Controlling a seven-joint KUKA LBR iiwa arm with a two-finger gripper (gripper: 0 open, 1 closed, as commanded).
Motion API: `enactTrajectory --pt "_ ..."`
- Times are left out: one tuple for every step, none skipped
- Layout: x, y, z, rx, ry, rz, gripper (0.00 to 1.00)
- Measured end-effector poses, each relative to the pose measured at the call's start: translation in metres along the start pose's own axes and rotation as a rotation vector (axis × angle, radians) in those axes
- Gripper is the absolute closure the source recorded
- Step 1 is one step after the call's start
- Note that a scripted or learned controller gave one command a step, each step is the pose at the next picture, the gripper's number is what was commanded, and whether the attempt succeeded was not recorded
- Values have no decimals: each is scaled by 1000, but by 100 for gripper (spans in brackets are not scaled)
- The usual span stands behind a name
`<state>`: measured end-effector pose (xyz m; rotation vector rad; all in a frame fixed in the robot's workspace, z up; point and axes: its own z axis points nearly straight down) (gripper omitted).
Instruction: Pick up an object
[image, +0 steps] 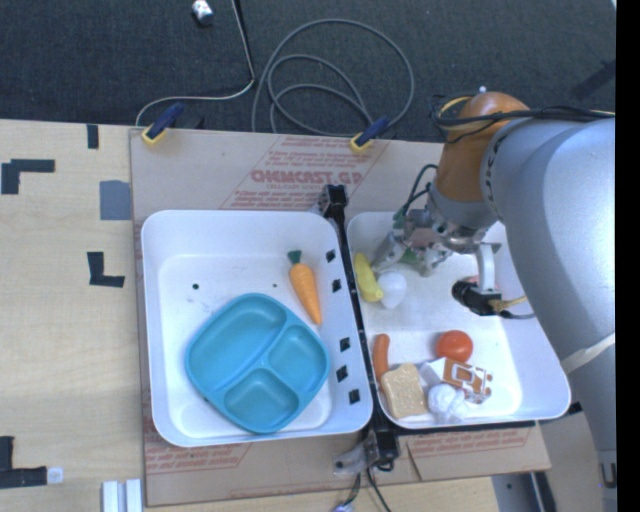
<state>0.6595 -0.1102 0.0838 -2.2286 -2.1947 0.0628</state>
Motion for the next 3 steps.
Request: enactTrajectory --pt "-1 0 0 1 2 -1 0" --pt "-1 0 0 1 4 -2 0" --pt "0 0 0 0 0 0 0"
